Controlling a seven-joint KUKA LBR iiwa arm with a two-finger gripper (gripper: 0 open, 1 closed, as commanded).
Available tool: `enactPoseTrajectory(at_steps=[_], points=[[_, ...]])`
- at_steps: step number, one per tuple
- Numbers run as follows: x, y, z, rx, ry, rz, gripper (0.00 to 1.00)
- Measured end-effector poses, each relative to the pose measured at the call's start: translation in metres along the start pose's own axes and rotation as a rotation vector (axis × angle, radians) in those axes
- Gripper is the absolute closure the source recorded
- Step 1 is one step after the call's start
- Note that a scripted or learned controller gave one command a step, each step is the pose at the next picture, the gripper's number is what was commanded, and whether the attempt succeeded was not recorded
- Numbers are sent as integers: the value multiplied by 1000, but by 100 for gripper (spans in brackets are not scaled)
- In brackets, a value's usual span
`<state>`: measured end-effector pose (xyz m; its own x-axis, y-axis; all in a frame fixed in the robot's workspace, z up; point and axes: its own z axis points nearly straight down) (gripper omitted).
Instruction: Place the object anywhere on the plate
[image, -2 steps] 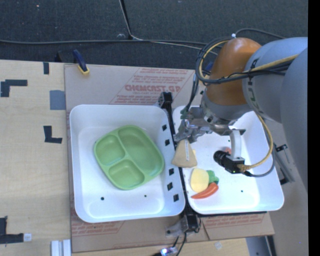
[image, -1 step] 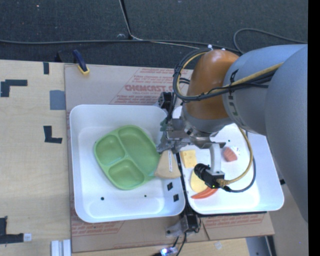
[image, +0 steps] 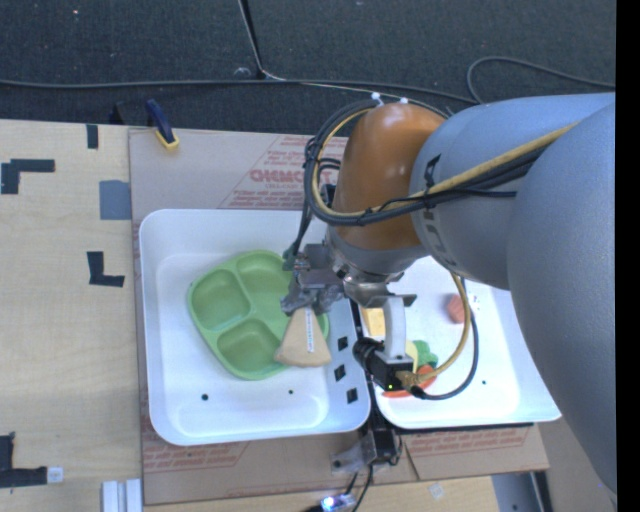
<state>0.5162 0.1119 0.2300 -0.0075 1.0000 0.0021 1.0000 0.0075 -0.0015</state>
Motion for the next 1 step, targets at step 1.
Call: enactPoseTrajectory(at_steps=[1], points=[[38, -24, -2, 3, -1, 1, 100]])
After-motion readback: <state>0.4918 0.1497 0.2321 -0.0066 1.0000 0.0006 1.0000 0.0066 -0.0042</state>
